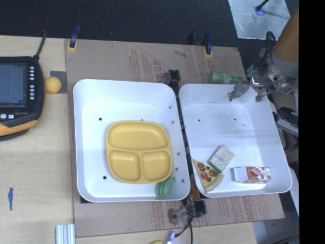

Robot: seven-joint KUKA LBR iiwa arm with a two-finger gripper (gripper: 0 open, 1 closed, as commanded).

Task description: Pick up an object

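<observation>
The gripper (249, 89) hangs over the far right corner of the right bin (238, 121), its 2 fingers spread apart with nothing between them. That spot is bare bin floor, so this reads as a waiting or approach pose, not a grasp.

The things worth picking sit at the opposite end of that bin, along its near edge: a toy pizza slice (207, 174) at the near left corner, a small patterned packet (221, 158) just beside it toward the middle, and a small carton (252, 174) lying on its side near the near right corner. All 3 lie flat and apart from one another, which should leave room for the fingers to come down around any one of them.

The left bin (86, 136) holds a yellow divided tray (138, 150) near its middle and a green toy (165, 187) at its near right corner, touching the tray's edge.

Both bins rest on a brown cardboard sheet (127, 60) clamped to a pale wooden bench (30, 187). A green item (223, 78) lies on the cardboard just beyond the right bin. A control tablet (18, 95) and a yellow ball (53, 84) sit at the bench's left edge. Dark floor lies beyond.
</observation>
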